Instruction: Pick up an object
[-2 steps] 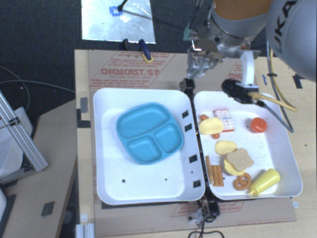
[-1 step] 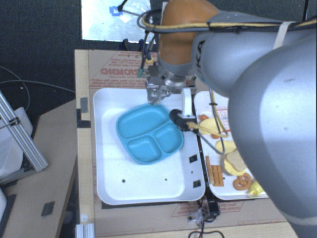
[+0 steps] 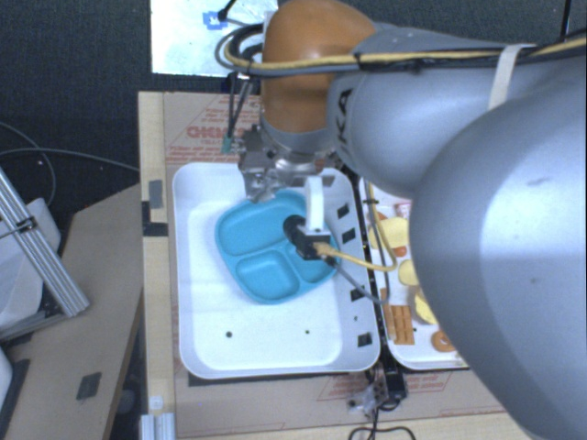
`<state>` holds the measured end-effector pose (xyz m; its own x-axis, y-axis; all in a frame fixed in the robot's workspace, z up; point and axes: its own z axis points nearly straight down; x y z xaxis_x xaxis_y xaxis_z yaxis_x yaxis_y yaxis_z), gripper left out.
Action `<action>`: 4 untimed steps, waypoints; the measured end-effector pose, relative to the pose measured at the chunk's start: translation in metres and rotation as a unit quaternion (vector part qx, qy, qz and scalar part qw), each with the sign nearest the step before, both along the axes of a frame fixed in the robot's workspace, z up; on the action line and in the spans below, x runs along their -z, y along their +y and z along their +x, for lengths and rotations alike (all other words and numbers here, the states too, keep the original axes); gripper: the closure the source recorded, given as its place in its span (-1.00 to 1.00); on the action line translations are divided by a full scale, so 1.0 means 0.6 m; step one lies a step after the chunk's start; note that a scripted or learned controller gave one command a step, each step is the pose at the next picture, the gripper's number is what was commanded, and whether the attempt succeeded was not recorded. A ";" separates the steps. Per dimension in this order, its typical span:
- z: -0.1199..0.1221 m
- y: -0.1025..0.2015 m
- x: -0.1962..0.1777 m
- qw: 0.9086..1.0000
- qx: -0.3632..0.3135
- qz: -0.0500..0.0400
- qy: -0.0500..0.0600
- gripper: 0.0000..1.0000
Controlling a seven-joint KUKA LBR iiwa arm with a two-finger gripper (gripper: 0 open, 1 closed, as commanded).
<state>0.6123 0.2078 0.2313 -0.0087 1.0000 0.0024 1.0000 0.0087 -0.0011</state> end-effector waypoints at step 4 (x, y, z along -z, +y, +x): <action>-0.042 0.043 -0.525 1.000 0.001 0.003 -0.010 1.00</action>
